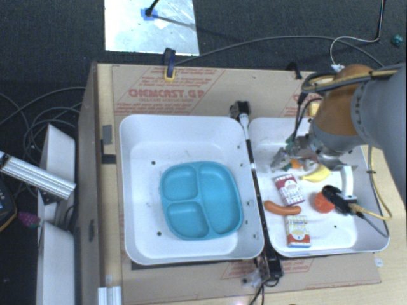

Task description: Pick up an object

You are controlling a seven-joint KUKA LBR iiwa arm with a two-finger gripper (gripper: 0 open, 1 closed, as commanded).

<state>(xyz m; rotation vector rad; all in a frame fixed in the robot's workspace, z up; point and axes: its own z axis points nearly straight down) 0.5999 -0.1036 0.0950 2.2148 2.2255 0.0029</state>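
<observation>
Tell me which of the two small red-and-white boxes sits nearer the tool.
The upper red-and-white box, just below the tool. The other box lies beyond the orange sausage-shaped toy, near the bin's front edge.

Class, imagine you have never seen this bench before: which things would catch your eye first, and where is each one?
The bright blue divided plate stands out in the left bin. The grey arm with its orange band reaches in from the right, its gripper low in the right bin, just above a cluster of small items: a yellow banana, a red-and-white box and a sausage.
</observation>
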